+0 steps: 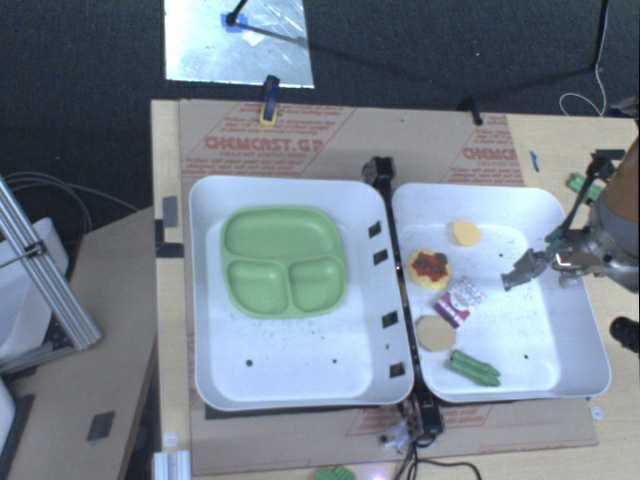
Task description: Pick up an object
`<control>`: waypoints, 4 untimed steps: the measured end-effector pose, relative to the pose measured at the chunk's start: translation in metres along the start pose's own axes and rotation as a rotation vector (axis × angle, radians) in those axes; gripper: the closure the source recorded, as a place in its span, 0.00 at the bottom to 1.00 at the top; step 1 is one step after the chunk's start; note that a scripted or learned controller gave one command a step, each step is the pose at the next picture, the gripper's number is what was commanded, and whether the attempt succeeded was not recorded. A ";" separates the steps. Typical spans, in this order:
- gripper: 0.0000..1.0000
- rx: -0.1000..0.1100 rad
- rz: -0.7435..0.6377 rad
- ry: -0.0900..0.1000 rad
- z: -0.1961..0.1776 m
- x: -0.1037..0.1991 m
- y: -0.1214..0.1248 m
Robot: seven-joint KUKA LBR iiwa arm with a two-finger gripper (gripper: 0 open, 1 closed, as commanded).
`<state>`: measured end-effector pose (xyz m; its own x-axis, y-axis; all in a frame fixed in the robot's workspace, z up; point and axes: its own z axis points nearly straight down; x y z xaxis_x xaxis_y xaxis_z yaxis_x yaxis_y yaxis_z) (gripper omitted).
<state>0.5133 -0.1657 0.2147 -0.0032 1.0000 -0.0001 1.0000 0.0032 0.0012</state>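
The right bin (560, 368) holds several small items: a yellow round piece (466, 233), a yellow piece with a red star-like top (431, 268), a crumpled pink and white wrapper (460, 299), a tan disc (436, 334) and a green pod-shaped toy (473, 367). My gripper (524, 270) hangs over the right bin's middle right, to the right of the wrapper and apart from every item. Nothing shows between its fingers.
The left bin (215, 368) carries a green three-compartment plate (284, 259). A black divider with clips (395, 278) runs between the bins. The arm enters from the right edge over the right bin's rim. Cardboard lies beneath both bins.
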 end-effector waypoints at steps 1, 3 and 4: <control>0.00 0.003 -0.005 0.002 0.117 0.037 0.040; 0.00 0.018 0.000 0.000 0.129 0.070 0.128; 0.00 -0.006 -0.003 0.000 0.128 0.052 0.158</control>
<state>0.6712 -0.1132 0.0870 -0.0057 1.0000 -0.0005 1.0000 0.0057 0.0076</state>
